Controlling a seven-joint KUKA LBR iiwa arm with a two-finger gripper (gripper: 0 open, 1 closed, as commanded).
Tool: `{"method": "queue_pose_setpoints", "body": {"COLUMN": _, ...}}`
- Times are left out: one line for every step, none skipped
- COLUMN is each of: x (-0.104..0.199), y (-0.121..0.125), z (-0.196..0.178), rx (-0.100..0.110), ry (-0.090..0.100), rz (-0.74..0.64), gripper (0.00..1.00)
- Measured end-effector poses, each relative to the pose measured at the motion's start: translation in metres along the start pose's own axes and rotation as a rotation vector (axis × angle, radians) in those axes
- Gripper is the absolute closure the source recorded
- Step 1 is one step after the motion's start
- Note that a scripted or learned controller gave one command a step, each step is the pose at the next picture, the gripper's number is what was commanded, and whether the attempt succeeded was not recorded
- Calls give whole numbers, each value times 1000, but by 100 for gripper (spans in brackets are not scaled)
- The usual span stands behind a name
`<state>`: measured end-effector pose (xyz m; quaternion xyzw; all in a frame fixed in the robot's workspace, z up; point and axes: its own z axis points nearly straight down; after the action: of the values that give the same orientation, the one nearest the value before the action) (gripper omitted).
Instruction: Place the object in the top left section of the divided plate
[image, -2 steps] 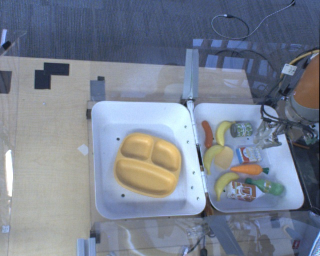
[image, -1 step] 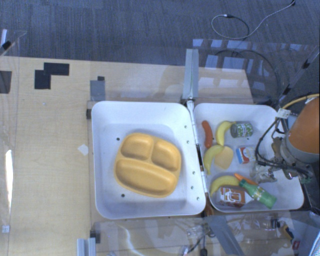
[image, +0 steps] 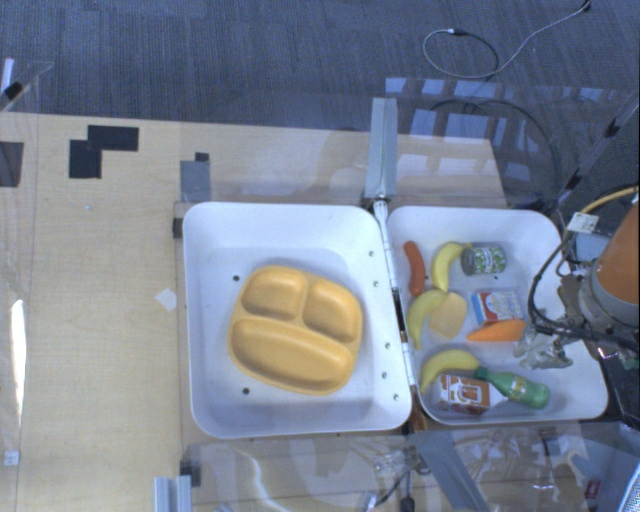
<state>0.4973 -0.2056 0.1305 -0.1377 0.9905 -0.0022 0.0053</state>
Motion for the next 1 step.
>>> {"method": "queue_pose_setpoints", "body": {"x": -6, "y": -1, "z": 40, "rx": 1, "ry": -2, "rz": -215, "gripper": 100}}
